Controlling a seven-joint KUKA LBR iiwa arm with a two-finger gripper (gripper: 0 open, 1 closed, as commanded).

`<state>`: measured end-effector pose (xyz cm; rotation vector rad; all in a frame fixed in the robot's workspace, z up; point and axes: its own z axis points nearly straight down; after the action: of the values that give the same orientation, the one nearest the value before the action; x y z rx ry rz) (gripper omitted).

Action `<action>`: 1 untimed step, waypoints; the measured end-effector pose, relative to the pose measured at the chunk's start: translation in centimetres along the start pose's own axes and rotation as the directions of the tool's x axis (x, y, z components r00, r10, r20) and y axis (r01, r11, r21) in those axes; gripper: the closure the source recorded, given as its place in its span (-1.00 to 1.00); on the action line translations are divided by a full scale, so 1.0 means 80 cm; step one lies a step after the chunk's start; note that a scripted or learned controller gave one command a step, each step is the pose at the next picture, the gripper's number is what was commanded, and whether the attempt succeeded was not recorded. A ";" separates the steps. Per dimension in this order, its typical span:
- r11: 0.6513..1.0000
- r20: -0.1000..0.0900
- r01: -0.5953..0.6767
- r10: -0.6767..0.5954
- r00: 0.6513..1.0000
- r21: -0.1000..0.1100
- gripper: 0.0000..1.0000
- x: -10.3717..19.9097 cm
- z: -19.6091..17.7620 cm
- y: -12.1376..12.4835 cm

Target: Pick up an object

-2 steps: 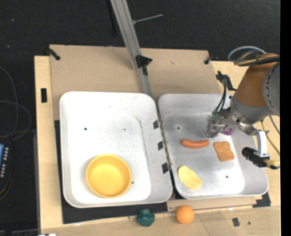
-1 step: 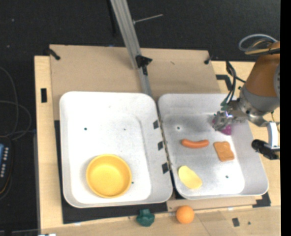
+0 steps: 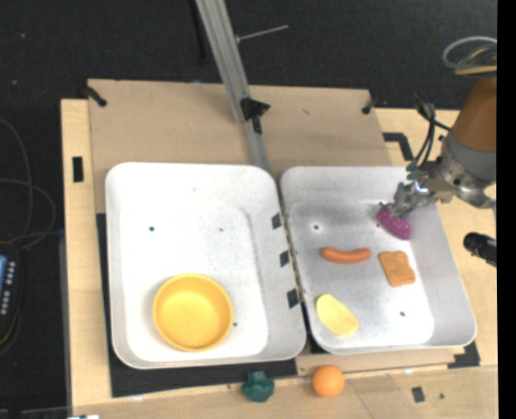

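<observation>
The worktop [image 3: 196, 120] carried two white bins, and the arm [image 3: 474, 138] reached over the right bin [image 3: 450, 321]. Its gripper [image 3: 406, 197] sat just above the purple object [image 3: 395, 223], apparently touching; whether it was apart or together I could not tell. The grasp seemed in hand, and next would come a firm closing and a straight lift.

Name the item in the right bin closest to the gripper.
The purple object, directly beneath the gripper. The orange sausage, orange block and yellow piece lie farther away.
</observation>
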<state>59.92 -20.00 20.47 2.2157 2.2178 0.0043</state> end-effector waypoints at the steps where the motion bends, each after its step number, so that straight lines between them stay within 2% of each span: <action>1: 1.000 -0.004 0.007 -0.007 1.000 0.003 1.00 0.073 -0.014 0.007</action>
<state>60.44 -14.19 21.58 2.2117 2.2284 0.0049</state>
